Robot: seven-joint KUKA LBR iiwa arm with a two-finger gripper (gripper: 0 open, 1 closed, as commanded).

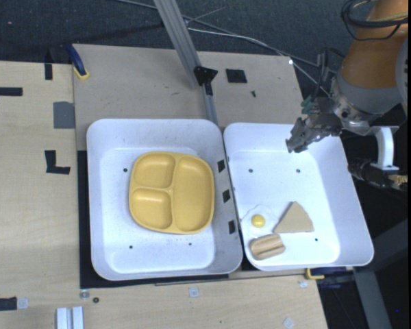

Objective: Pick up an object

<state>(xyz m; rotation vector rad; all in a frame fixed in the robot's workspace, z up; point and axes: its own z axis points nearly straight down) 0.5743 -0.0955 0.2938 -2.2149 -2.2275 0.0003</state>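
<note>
Near edge of the right bin (353, 249): three small food items clustered together. Nearest is a tan bread-roll-shaped piece (266, 246), lying on its side. Just behind and to its left, a fried-egg piece (258, 220), white with a yellow centre. To the right of the egg, a tan wedge-shaped piece (294, 218), flat on the bin floor, its near corner close to or touching the roll; contact cannot be judged at this resolution. Any of these three could serve as the pick target.

Left bin (96, 184): a yellow divided plate (172, 191) sits near the middle, three compartments, nothing in them.

Far right: gripper (299, 141) hangs over the far part of the right bin, well apart from the food cluster, nothing between its fingertips. Tips look dark and bunched together; whether they are spread or pressed together, cannot tell. Grey arm with orange band (377, 60) enters above it from the right.

Judgement: approach stage, no grasp made.

Risks from here:
- Items sit close together, so a descent on one may nudge a neighbour or pinch two at once.
- Wedge and egg are low and flat; fingers may skid over them or hit the bin floor first.
- Roll is rounded, likely to squirt out sideways if gripped off-centre.
- Cluster is near the bin's near wall, which may block a finger.
</note>
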